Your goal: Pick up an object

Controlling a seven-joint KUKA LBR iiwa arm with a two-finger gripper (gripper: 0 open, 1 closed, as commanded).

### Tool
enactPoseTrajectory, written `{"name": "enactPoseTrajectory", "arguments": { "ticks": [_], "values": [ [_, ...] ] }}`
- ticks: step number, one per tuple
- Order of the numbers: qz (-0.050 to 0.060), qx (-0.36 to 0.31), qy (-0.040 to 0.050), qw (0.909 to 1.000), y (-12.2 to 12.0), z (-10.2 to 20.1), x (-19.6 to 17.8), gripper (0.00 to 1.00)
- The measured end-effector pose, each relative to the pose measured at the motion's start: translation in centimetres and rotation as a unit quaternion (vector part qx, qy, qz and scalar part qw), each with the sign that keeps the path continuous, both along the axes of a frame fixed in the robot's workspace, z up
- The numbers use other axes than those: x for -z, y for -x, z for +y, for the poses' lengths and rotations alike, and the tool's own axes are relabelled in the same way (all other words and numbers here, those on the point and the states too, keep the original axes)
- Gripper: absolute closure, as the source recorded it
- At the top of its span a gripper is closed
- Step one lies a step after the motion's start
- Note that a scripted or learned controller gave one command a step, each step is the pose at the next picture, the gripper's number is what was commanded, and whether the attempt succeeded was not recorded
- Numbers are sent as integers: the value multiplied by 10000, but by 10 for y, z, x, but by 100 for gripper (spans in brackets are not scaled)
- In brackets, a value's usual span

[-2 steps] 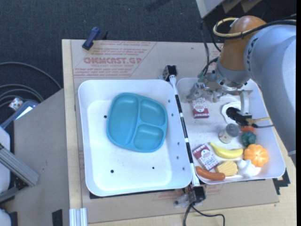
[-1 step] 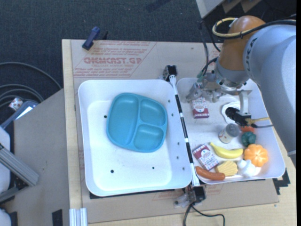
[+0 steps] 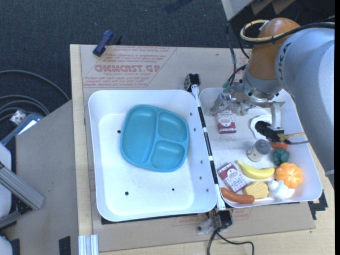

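My gripper hangs at the back of the right bin, fingers spread open with nothing between them. Just in front of the fingertips a small red and white carton stands on the bin floor. Further forward lie a second red and white packet, a banana, an orange, a red sausage and a yellow corn piece. A grey cup and a green vegetable sit mid-bin. The arm covers the bin's far right corner.
The left bin holds a blue divided plate. A black-clipped divider separates the two bins. A blue clip lies on the cardboard behind the left bin. Cables trail on the floor at the left.
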State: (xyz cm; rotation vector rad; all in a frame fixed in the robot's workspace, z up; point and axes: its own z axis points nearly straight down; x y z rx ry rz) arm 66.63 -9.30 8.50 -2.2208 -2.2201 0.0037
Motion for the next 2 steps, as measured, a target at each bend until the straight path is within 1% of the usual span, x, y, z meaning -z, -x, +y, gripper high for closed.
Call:
{"name": "enactPoseTrajectory", "arguments": {
  "ticks": [2],
  "values": [
    [0,0,0,10000,0,0,0,0]
  ]
}}
